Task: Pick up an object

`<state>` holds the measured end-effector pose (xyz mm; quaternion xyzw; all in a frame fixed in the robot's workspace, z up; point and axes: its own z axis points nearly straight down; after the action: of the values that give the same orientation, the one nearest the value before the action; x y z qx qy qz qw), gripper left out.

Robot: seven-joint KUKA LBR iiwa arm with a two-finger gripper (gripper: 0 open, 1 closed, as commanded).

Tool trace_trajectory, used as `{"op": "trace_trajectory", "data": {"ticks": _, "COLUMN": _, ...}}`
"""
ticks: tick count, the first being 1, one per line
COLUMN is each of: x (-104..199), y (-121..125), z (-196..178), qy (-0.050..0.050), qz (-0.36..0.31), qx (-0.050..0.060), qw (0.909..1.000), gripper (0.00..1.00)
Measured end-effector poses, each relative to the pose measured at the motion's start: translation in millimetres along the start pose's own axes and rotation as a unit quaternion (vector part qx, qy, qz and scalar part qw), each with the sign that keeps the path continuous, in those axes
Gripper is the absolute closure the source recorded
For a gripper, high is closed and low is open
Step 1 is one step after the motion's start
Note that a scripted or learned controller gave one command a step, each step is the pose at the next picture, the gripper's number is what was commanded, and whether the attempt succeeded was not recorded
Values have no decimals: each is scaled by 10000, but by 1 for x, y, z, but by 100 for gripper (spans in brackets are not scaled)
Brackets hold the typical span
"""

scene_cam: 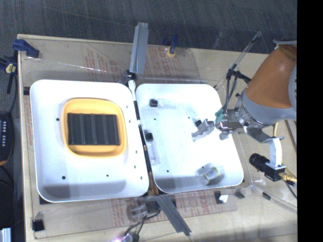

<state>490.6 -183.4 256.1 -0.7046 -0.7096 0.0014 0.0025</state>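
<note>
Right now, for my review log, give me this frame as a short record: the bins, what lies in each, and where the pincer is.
left bin: holds a yellow tray with dark slots
right bin: small dark item near top left, clear lump near bottom right, slim clear piece along the left wall
pincer: over the right bin's right side
grasp: cannot tell

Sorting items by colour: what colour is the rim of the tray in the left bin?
Yellow-orange rim, around a dark slatted centre, in the camera view.
</note>
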Motion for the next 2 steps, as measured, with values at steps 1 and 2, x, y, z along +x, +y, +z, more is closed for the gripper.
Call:
{"op": "trace_trajectory", "data": {"ticks": 1, "x": 65, "y": 29, "z": 32, "qy": -7, "qz": -407, "qx": -1, "qw": 9992, "gripper": 0}}
{"op": "trace_trajectory", "data": {"ticks": 2, "x": 62, "y": 94, "z": 102, "qy": -15, "qz": -607, "qx": -3, "qw": 9982, "gripper": 0}}
